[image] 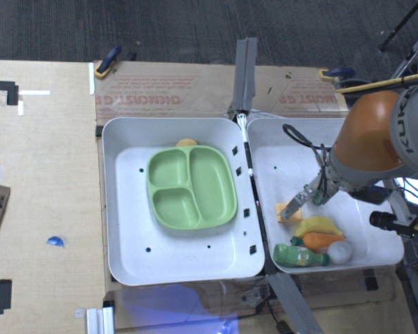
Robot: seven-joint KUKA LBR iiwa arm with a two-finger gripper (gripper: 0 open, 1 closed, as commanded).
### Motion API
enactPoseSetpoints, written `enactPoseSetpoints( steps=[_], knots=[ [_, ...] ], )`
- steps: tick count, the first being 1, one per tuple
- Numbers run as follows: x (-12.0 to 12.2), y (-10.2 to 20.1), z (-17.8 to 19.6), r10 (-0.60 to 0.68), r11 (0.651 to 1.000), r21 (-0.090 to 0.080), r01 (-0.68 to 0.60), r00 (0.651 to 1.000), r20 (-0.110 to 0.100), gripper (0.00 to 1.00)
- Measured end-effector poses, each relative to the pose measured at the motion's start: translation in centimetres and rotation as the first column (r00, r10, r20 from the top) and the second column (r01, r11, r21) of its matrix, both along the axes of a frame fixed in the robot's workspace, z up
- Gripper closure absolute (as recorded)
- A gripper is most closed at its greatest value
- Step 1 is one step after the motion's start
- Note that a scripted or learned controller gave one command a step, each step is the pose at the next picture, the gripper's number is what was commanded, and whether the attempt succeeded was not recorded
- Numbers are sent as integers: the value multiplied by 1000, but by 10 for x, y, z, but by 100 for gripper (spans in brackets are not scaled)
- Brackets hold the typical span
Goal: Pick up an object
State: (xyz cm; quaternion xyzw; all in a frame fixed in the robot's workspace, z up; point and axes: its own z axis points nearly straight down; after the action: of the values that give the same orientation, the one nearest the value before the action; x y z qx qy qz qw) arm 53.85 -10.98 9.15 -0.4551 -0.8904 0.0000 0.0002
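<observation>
Bottle (301, 257), carrot (320, 241), banana (316, 225) — untouched at right bin's (265, 165) six o'clock. Gripper (290, 212) low over yellow block (287, 211); jaw state unclear — nothing lifted yet.

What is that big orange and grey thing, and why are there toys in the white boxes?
That is a robot arm, photographed by one camera looking down from above. It reaches in from the right, and at its end is a gripper with two fingers, like tongs. Its job is to pick something up. There are two white bins. The left bin holds a green plate with three sections. In the right bin lie a yellow banana, an orange carrot, a green bottle and a small yellow block. The gripper is down by that block, but I cannot tell whether it has grabbed it.
</observation>
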Motion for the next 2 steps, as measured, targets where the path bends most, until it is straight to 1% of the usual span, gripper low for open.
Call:
enactPoseSetpoints(
  steps=[1,2],
  knots=[
    [4,-1,14,-5,1000,0,5,1000,14,100],
    [2,-1,11,-5,1000,0,5,1000,7,0]
  ],
)
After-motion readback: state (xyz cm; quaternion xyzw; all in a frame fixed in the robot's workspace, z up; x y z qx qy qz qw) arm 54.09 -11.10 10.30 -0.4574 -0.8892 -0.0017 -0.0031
